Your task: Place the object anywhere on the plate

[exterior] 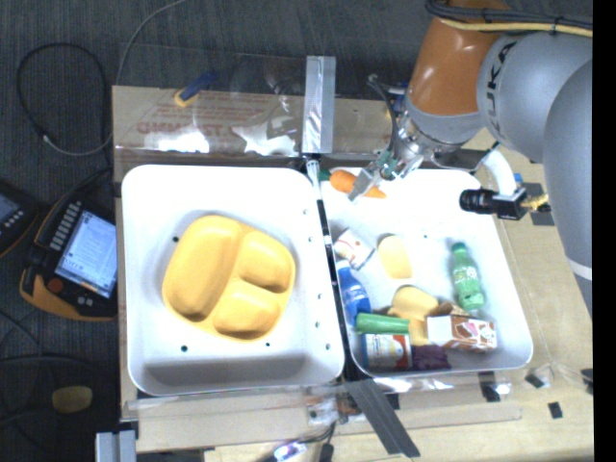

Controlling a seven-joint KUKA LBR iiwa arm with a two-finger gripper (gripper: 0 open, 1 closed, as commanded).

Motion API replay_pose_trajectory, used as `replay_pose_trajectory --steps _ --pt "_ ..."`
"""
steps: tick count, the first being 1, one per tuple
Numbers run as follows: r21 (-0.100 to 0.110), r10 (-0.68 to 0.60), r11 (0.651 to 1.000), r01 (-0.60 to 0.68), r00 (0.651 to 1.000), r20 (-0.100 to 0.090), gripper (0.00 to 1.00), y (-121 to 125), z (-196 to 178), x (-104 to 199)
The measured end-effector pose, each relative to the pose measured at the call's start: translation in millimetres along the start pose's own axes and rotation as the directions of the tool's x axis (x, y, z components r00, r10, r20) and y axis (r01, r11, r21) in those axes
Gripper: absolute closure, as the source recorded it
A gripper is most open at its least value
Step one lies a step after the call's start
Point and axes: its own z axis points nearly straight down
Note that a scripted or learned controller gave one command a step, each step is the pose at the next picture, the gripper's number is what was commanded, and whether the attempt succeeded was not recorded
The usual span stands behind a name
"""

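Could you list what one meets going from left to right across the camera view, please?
Teach pendant → yellow plate → blue bottle → pale yellow piece → green bottle.

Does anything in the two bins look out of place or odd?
Nothing is spilled or damaged. The green bottle and the other toys lie jumbled in the right bin; the yellow plate bears nothing yet.

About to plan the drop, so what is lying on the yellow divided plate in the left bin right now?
The yellow three-section plastic plate shows bare yellow sections, nothing resting on them. The white bin floor beneath the plate is covered and cannot be checked.
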Motion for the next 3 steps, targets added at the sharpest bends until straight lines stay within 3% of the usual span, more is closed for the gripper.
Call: replay_pose_trajectory --steps 1,2,3 --pt "-0.001 -0.174 0.985 0.174 0.985 -0.002 1.00 39.6 7.7 73.0" --pt "-0.001 -0.328 0.945 0.328 0.945 -0.003 1.00 22.3 25.3 164.8" --pt "-0.002 -0.328 0.945 0.328 0.945 -0.003 0.00 22.3 25.1 164.4"
